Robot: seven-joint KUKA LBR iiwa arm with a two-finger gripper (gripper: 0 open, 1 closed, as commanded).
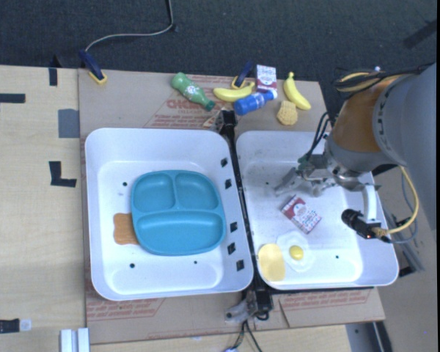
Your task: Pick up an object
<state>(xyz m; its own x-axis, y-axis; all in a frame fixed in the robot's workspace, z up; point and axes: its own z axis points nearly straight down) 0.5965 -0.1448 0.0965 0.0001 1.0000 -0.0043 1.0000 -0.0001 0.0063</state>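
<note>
My gripper (299, 182) hangs over the middle of the right bin (258, 152), its fingers spread open with nothing between them. Just below and to its right lies a small red and white carton (301, 214), tilted, on the bin floor. A fried egg toy (296, 253) and a yellow oval piece (271, 262) rest near the bin's front edge. The grey arm with its orange band (356, 119) reaches in from the right.
The left bin (103, 152) holds a blue divided plate (178, 212) with a tan slice (122, 229) tucked under its left side. Behind the bins lie a green bottle (192, 90), two bananas (232, 92), a blue bottle (251, 103) and a small carton (266, 76).
</note>
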